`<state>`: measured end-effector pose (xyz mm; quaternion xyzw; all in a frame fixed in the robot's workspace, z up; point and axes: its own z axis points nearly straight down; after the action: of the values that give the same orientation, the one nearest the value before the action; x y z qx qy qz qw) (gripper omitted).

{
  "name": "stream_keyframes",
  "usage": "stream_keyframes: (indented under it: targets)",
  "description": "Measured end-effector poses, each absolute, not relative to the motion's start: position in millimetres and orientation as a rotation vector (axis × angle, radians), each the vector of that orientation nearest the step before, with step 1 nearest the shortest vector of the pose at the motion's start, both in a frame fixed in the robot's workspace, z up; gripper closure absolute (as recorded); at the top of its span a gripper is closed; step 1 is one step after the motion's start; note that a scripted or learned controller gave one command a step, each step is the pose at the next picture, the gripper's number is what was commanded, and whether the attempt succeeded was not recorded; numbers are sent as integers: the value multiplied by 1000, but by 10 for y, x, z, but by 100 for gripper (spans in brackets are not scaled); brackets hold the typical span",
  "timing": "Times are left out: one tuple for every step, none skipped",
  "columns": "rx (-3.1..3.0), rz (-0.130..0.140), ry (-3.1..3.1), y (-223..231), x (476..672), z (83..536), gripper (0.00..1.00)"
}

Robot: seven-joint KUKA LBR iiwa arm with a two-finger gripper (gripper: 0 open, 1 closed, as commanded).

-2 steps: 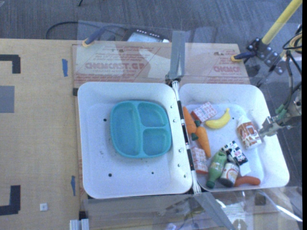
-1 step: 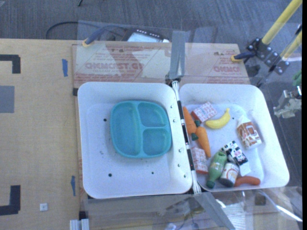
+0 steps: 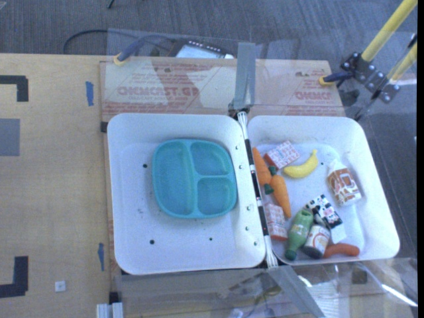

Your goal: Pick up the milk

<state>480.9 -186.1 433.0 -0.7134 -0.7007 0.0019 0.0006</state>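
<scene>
Wooden bench [image 3: 46,177] first, then two white bins: the left bin [image 3: 126,244] holds a teal divided plate [image 3: 195,177]. The right bin [image 3: 371,151] is crowded (carrots, banana, bottles). The cow-patterned milk carton [image 3: 326,212] lies toward the bin's lower edge, just beside a green bottle [image 3: 299,225].

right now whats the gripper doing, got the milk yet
gripper: not in view, so its state cannot be told. The milk lies in the right bin, nothing gripping it.

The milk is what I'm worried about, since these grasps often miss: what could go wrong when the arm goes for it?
The milk lies packed against a green bottle and a can, so the fingers may well catch a neighbour instead. It also lies tilted, which could let it slip.
</scene>
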Motion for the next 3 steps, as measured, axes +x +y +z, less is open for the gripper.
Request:
stream_keyframes:
  targets:
    - [-2234,12,-2205,-1845,4833,4410,100]
    - [-2229,19,-2209,-1832,4857,4490,100]
    - [-2224,25,-2212,-1822,4880,4570,100]
